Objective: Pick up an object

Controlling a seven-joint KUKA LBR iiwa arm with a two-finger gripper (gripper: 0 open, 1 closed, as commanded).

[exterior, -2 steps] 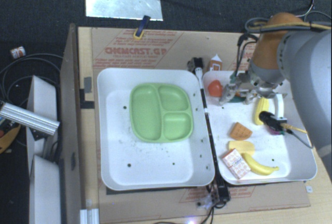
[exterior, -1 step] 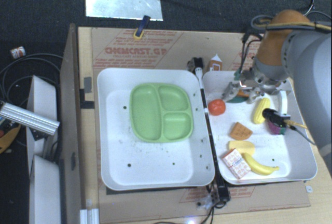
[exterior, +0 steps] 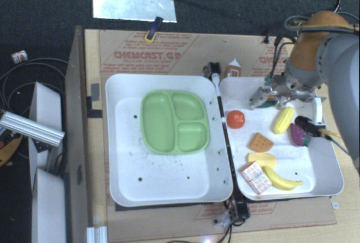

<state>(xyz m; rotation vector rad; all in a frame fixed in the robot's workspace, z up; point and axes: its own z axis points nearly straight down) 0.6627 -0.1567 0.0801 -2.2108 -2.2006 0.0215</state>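
Observation:
My gripper [exterior: 262, 99] hangs low over the far part of the right bin [exterior: 329, 180], just beyond the toys. Closest to it is a yellow corn cob [exterior: 283, 119], a little to its near right. A red tomato [exterior: 235, 118] lies to its near left, by the bin's left wall. Further forward lie a purple eggplant [exterior: 298, 134], an orange waffle piece [exterior: 261, 142], a yellow banana [exterior: 279, 179] and a red-and-white box [exterior: 256, 178]. Something small and greenish shows right by the gripper; I cannot make out what it is.
The left bin [exterior: 126, 180] holds a green divided plate [exterior: 173, 122]. A small bottle with an orange label [exterior: 233, 69] stands behind the bins. The grey arm with its orange band [exterior: 315, 45] crosses the right bin's far right corner. A black clip [exterior: 213, 71] sits between the bins.

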